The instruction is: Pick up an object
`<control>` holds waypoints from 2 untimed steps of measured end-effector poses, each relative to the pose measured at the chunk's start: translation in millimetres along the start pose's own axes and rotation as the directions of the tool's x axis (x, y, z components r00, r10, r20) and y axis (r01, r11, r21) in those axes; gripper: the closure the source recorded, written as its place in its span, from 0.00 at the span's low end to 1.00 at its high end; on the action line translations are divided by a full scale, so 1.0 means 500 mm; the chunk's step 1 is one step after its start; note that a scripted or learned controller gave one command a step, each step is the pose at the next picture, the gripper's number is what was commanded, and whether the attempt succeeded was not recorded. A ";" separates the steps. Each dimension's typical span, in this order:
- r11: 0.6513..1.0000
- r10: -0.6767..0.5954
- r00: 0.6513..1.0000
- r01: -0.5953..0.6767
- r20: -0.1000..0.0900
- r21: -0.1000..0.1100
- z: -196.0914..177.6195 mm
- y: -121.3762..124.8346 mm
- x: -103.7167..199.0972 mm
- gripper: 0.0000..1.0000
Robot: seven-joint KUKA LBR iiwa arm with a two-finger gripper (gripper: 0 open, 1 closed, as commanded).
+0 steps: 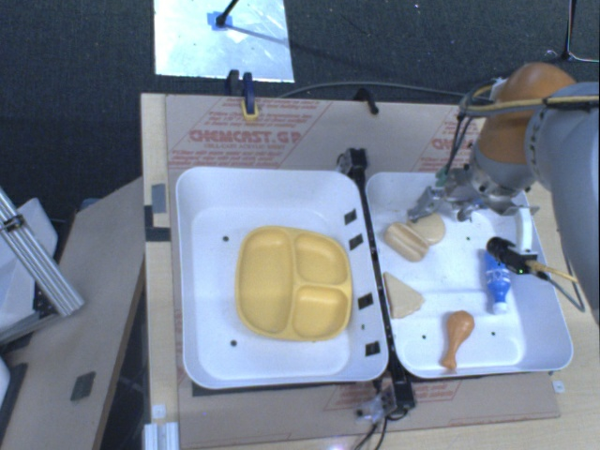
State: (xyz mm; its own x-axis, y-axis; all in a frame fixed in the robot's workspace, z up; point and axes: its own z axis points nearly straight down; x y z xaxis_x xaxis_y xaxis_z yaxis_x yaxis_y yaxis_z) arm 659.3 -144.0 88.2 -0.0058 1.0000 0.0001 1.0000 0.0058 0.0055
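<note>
The approach is under way: the gripper (448,198), its grip state untellable, is poised beside the bread roll (415,235) near the right bin's (553,331) far edge, where a descent is called for.

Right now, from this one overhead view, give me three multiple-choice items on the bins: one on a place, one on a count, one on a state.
1. Where does the yellow divided plate lie?
A. In the left bin
B. In the right bin
C. On the floor beyond the bench

2. How many compartments does that plate have?
A. Two
B. Three
C. Five

3. How does the blue bottle sit?
A. Standing upright
B. Lying on its side in the right bin
C. Lying on the plate

Answers:
1. A, the plate sits in the middle of the left bin, apart from the other things.
2. B, raised ridges split it into three wells.
3. B, it lies flat on the floor of the right bin, near the toy drumstick, while the gripper hovers over that bin's far side by the bread roll.
</note>
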 end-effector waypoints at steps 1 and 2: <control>1.000 -0.003 1.000 0.003 0.002 -0.013 -0.031 0.008 0.001 1.00; 1.000 0.001 1.000 -0.001 0.002 -0.002 -0.126 0.012 -0.013 1.00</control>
